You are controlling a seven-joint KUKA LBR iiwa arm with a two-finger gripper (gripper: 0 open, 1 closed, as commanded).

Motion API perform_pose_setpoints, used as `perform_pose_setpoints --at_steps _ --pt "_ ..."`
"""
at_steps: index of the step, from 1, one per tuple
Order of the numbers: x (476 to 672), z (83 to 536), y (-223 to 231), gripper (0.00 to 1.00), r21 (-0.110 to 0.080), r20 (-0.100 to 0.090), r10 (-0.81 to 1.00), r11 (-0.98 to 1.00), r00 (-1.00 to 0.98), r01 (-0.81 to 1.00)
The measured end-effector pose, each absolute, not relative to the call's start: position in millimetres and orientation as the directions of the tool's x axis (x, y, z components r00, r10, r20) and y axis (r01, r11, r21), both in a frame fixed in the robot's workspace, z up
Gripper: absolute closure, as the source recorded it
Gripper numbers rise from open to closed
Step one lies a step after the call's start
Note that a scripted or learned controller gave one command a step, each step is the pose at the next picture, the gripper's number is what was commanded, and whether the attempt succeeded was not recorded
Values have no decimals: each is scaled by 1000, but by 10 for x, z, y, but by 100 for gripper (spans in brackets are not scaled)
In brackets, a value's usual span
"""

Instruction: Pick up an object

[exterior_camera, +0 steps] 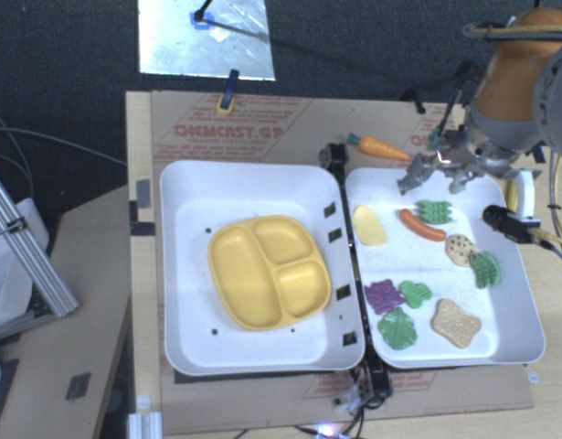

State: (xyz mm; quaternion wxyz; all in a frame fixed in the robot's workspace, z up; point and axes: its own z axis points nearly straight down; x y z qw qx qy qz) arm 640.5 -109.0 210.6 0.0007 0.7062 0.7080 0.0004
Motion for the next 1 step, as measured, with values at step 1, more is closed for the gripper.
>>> perform_pose_setpoints --at_steps 1 --pt "5602 937 -1086 0 -15 3 1000 -1 1 1000"
